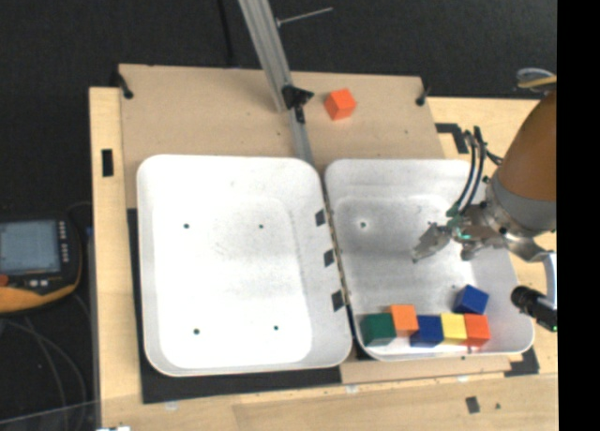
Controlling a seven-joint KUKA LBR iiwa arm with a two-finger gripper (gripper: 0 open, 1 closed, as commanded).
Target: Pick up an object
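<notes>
In the right-hand shallow white bin [394, 185], the two-finger gripper [448, 240] of the grey arm hangs over the bare middle of the floor, its fingers spread apart with nothing between them. The arm comes in from the right, its orange band [534, 153] showing above the wrist, with dark cables looping beside it.

The things to be picked lie along the near wall of the same bin: a green cube [378, 328], an orange cube [404, 318] touching it, then a dark blue cube [427, 330], a yellow cube [454, 327] and a red-orange cube [477, 328], packed in a row. A second blue cube [472, 300] sits just behind the row's right end, near the gripper but apart from it.

The left-hand white bin [159, 232] lies alongside, joined by dark clips at the shared edge. Beyond the bins, a small orange cube [339, 104] rests on the tan counter [206, 111], near a slanted grey metal rail [262, 31]. A handheld control pendant with a screen [33, 256] lies off the counter's left side.
</notes>
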